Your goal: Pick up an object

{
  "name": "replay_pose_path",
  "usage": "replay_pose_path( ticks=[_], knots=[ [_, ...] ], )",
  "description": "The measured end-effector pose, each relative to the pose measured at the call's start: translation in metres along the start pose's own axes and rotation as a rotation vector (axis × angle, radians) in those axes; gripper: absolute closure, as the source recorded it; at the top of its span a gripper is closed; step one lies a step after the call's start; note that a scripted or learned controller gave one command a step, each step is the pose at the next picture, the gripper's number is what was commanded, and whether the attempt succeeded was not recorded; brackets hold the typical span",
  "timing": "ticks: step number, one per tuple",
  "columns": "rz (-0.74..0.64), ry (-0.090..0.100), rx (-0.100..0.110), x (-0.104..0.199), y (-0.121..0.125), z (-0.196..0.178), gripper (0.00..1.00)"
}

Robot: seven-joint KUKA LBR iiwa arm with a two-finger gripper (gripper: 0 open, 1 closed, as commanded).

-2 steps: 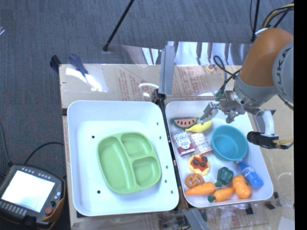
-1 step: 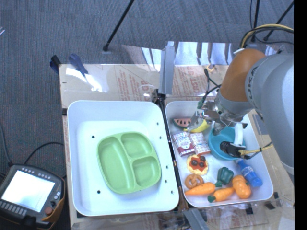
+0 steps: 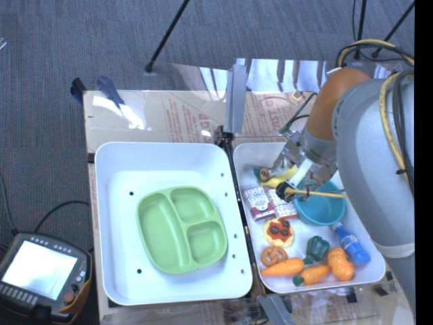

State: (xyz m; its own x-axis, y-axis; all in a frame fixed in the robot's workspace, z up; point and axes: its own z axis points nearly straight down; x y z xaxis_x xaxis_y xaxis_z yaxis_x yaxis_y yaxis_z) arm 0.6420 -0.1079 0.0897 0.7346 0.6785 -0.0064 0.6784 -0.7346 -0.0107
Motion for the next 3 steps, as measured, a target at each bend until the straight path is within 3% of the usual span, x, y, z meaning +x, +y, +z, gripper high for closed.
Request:
replay_pose_path(
  ticks=[1,2,3],
  knots=[
    [0.302,0.005,-0.005,0.007,-0.020,0.003,0.00],
    [0.295,0.000,-0.005,0.007,-0.021,-0.009,1.00],
    [0.408,0.012,-0.009,-0.020,0.011,-0.002,1.00]
  ],
)
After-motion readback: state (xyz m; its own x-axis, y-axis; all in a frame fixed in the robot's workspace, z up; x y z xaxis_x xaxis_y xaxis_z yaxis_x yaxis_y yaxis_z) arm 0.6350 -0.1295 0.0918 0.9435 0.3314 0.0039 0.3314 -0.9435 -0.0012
